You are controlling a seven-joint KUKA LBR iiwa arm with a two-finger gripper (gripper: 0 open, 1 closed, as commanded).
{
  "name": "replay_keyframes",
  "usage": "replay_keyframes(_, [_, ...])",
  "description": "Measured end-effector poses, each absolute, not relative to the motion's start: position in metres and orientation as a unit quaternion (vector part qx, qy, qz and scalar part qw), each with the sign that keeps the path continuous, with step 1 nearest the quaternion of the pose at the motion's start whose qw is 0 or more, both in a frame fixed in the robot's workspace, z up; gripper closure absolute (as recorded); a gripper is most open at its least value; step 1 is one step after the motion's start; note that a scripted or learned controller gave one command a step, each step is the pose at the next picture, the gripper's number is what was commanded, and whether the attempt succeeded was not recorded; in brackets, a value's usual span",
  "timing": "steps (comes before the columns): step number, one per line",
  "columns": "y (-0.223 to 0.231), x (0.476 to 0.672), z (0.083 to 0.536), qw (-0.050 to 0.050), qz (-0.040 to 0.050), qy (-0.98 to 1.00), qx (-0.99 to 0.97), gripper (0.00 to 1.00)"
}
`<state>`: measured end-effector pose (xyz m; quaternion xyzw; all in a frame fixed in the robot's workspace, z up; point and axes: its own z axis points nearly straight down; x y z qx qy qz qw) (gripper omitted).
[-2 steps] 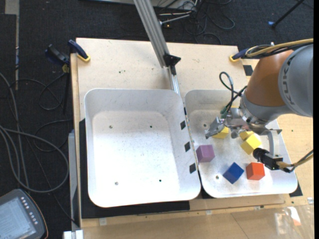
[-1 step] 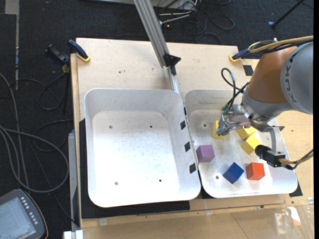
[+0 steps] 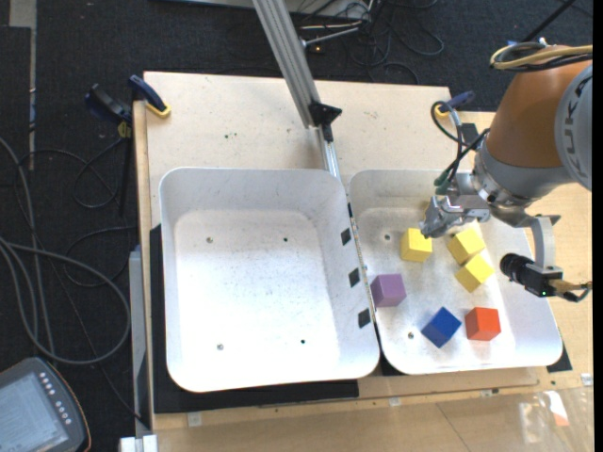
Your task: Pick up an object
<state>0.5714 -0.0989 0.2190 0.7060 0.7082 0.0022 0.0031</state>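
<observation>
Open room across left bin (image 3: 250, 281); blocks (image 3: 387, 289) crowding right bin (image 3: 396, 196), perhaps passable gaps.

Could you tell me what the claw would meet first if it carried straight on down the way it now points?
Most likely the yellow block just under the claw in the right bin, though its height above is unclear.

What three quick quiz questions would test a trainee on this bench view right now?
1. True or false: every block lies in the right bin.
2. How many yellow blocks are there? A) one B) two C) three
3. Which block lies nearest the gripper?

Key:
1. True; the left bin holds no blocks.
2. C: the left yellow block, upper yellow block and lower yellow block.
3. The left yellow block, not the purple block, blue block or red block.
</observation>
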Motion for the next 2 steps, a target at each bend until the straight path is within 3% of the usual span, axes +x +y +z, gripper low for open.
replay_keyframes(1, [-0.099,0.573,0.253,0.003,0.0016,0.708,0.706,1.0])
replay_keyframes(2, [-0.046,0.567,0.239,-0.001,0.0002,0.71,0.704,1.0])
